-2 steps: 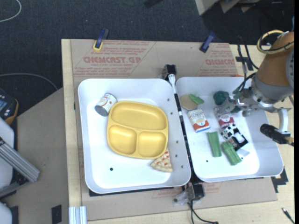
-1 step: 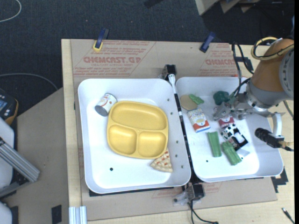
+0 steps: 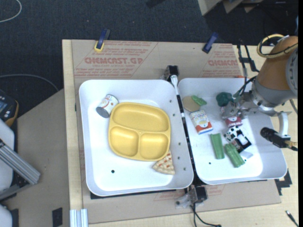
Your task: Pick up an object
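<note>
My gripper (image 3: 231, 111) reaches in from the right and hangs low over the right bin (image 3: 265, 171). It is just above a small red and white item (image 3: 233, 122). A black and white toy (image 3: 235, 136) lies right below that. A dark green lump (image 3: 223, 98) sits just left of the gripper. Two green sticks (image 3: 217, 145) (image 3: 235, 155) lie toward the bin's front. A small white carton with orange print (image 3: 201, 122) lies left of the middle, with a tan and green piece (image 3: 194, 101) behind it.
The left bin (image 3: 94, 174) holds a yellow divided plate (image 3: 139, 130), a small tipped can (image 3: 106, 105) at its back left and a pizza slice toy (image 3: 164, 165) at its front right. A black rail (image 3: 182, 126) runs between the bins.
</note>
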`<state>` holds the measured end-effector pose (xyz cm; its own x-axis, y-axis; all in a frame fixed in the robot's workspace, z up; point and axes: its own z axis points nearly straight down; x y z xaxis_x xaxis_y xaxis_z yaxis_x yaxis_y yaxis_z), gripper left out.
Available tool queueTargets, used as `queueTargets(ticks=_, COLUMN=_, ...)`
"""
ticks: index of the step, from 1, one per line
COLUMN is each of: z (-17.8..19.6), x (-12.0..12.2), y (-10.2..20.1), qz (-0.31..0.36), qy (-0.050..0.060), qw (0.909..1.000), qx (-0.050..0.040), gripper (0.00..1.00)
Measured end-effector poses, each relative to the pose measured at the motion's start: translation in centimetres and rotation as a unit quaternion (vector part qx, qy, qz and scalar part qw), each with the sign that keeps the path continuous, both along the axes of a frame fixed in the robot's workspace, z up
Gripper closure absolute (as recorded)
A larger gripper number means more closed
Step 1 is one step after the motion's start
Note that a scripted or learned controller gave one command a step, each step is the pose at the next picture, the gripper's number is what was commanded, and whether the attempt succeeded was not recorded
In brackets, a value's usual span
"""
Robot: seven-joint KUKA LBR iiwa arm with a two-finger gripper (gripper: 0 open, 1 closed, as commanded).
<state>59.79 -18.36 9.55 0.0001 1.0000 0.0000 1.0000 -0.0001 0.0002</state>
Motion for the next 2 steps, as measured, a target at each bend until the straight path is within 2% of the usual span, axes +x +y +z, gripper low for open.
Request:
queueTargets(ticks=1, z=5.7, x=-0.8, y=-0.5, qz=-0.001, qy=-0.002, qw=1.0, qx=-0.001, gripper=1.0)
queueTargets(ticks=2, z=12.1, x=-0.6, y=-0.9, qz=0.0, qy=-0.004, qw=1.0, qx=-0.0018, gripper=1.0)
